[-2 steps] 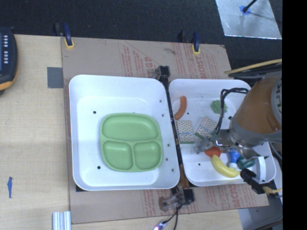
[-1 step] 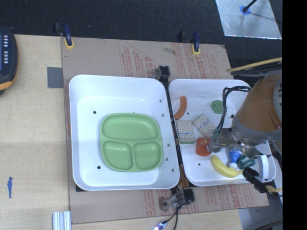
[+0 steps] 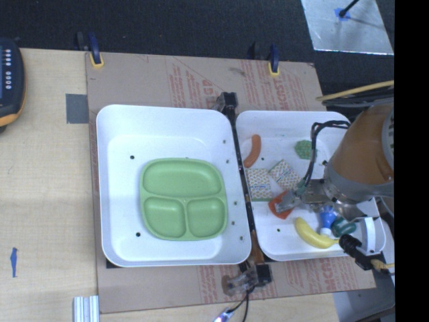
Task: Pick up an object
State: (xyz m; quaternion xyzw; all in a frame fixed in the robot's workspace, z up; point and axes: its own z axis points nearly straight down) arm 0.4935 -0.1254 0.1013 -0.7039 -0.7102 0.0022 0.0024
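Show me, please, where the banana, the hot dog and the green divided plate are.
banana [image 3: 314, 234]: camera view, middle of its curved yellow body.
hot dog [image 3: 252, 151]: camera view, mid-length of the orange sausage.
green divided plate [image 3: 183, 178]: camera view, floor of its large upper compartment.

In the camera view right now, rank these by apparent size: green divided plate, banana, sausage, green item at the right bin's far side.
1. green divided plate, by far the largest.
2. banana.
3. sausage, close to the banana in length but thinner, so that order is unsure.
4. small green item, smallest, partly behind a cable.
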